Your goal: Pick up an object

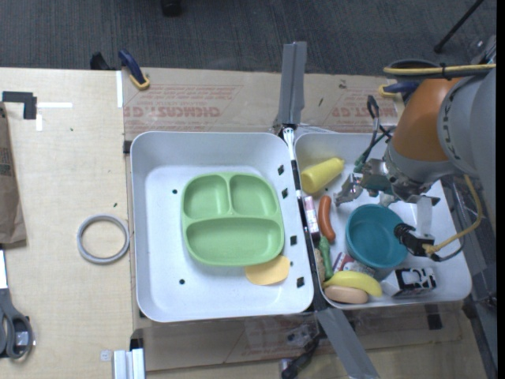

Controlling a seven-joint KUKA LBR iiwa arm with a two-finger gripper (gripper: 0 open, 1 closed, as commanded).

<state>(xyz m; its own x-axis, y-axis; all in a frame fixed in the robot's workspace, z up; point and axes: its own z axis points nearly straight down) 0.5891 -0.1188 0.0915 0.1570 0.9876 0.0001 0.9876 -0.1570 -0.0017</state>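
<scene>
Hovering over right bin (458, 287) near its back edge, gripper (352, 189) hung above blue bowl (375, 235), beside yellow block (321, 174); finger state unreadable, probably lining up grasp.

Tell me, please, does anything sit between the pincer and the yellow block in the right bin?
Nothing visible does. The pincer hangs just right of the yellow block, with bare bin floor between them. The teal bowl lies below, off that line.

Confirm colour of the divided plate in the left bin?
Light green. The divided plate shows clearly in the camera view, lying flat in the left bin.
</scene>
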